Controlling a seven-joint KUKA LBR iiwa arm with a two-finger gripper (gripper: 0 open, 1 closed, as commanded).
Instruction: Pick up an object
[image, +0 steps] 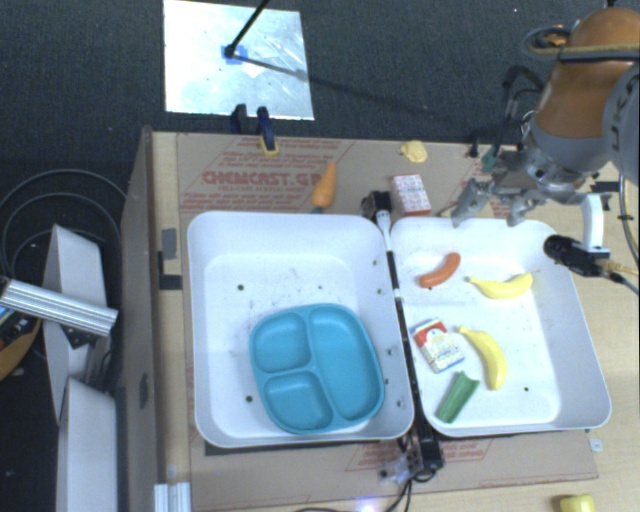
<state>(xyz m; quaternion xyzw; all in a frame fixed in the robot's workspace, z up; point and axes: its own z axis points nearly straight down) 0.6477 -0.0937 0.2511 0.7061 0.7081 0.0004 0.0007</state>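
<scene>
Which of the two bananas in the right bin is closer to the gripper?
The upper banana, lying beside the orange sausage, is closer to the gripper. The other banana lies lower, by the red-and-white packet.

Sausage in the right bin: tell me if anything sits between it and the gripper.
Nothing visible does. The gripper hangs over the right bin's far rim, and the sausage lies just below and left of it on bare floor. The nearest banana lies off to the side.
</scene>
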